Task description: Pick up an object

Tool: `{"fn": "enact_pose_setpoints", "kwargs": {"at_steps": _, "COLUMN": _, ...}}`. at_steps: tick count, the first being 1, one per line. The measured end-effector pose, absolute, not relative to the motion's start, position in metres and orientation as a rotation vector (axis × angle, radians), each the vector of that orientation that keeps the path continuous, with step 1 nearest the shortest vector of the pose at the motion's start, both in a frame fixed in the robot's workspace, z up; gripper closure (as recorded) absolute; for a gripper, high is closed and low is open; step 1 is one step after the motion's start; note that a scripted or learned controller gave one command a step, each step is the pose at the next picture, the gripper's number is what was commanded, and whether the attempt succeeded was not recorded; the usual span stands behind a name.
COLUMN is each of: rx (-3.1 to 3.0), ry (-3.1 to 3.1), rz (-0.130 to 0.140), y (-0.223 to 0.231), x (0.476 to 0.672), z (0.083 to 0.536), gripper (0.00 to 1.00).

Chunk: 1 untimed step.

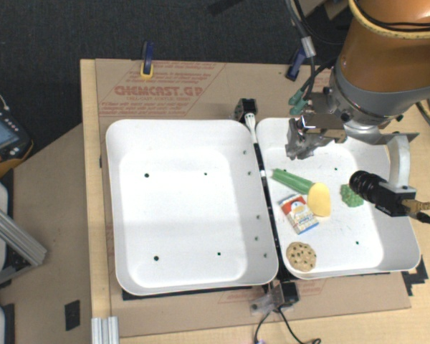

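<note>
Now I see end effector [299, 147] over right bin [394, 253], above green stick [292, 180]. Grip state: I cannot tell. Yellow lemon [319, 198], cookie [300, 256] nearby.

Robotics laboratory test bench.
Two white bins [179, 206] sit on a clamped cardboard sheet [165, 84]; cables [301, 41] trail behind it, and an aluminium rail [11, 231] lies to its left.
</note>
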State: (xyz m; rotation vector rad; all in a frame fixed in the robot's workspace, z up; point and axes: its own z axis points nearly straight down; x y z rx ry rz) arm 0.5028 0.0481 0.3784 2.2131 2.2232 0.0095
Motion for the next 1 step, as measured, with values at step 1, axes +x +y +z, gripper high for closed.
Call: {"fn": "enact_pose_setpoints", "kwargs": {"at_steps": 1, "rx": 2.222, "ry": 2.228, "rz": -0.008, "y": 0.0711, "x": 0.4778, "z": 0.3402, "gripper": 1.0}}
